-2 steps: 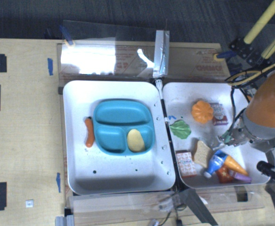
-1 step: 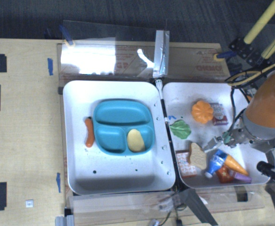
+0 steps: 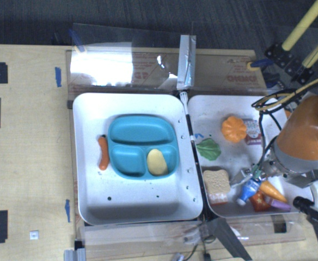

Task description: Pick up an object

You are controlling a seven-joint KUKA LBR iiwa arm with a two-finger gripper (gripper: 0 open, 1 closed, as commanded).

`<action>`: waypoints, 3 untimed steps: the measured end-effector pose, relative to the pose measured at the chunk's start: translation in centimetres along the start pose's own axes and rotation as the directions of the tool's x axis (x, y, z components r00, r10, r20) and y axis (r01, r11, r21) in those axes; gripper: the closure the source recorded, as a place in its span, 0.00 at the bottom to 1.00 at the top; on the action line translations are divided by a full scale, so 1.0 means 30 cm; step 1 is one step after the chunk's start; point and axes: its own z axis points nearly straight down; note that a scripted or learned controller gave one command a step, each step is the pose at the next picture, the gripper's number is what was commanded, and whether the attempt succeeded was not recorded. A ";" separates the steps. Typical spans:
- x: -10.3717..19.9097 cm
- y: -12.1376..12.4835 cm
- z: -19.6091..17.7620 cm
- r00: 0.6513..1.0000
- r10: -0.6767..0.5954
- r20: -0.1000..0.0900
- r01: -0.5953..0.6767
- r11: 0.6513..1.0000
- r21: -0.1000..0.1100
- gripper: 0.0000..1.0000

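- Jaws (image 3: 252, 177) sit low over the toy pile (image 3: 260, 193) at 5 o'clock of the right bin (image 3: 232, 105); open or closed, I cannot tell.
- Probably placed there for a grasp.

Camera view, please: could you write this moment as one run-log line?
arm over right bin | gripper above blue bottle among clutter | nothing seen held | yellow item in blue tray, left bin

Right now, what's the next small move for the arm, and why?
Probably a short straight descent. The pincer sits low in the right bin, at the cluster of blue bottle and carrot, with the bread just to the left in the picture. I can't see anything held between its fingers, so no lift is due yet.
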 end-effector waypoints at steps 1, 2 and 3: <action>0.001 0.007 -0.029 1.000 0.001 -0.001 -0.001 1.000 -0.003 1.00; -0.051 -0.022 -0.126 0.965 0.263 -0.002 -0.263 0.965 0.010 1.00; 0.012 0.082 -0.341 0.947 0.322 -0.003 -0.322 0.947 0.009 1.00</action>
